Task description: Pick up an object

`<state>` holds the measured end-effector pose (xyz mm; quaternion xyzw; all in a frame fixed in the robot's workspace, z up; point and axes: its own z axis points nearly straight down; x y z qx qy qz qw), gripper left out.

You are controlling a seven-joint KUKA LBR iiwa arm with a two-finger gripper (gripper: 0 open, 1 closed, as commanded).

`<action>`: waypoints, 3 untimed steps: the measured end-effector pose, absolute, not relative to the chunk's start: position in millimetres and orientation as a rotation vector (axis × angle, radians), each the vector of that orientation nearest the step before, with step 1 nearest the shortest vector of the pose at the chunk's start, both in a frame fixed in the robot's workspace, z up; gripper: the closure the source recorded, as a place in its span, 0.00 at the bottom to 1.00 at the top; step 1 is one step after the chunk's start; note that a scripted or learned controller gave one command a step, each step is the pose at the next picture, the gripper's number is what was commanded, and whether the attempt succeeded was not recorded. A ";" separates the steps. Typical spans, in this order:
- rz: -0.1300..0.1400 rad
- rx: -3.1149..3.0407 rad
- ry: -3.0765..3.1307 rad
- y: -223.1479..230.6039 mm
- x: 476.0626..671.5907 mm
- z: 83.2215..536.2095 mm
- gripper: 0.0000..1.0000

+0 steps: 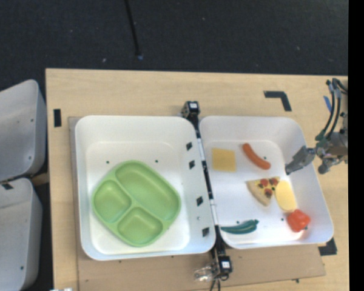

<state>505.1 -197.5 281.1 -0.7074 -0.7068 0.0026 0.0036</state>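
Right bin, near: red pepper-like toy, green pod, yellow piece, pizza slice — all lay on the floor, unlifted.
Farther back: yellow cheese square, red sausage.
Gripper: at right rim, held nothing visible; finger state unclear.
Progress: pick not done.

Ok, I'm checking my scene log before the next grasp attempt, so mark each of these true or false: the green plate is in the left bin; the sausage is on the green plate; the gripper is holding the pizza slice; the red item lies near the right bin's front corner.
1. The green plate is in the left bin. True.
2. The sausage is on the green plate. False: it lies in the right bin.
3. The gripper holds the pizza slice. False: the slice lies on the bin floor, apart from it.
4. The red item lies near the right bin's front corner. True.
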 end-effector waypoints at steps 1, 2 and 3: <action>0.000 -2.221 -2.225 -197.3 507.1 286.3 0.00; 0.005 -2.219 -2.220 -199.2 499.7 226.1 0.00; 0.005 -2.221 -2.218 -210.4 496.0 172.8 0.00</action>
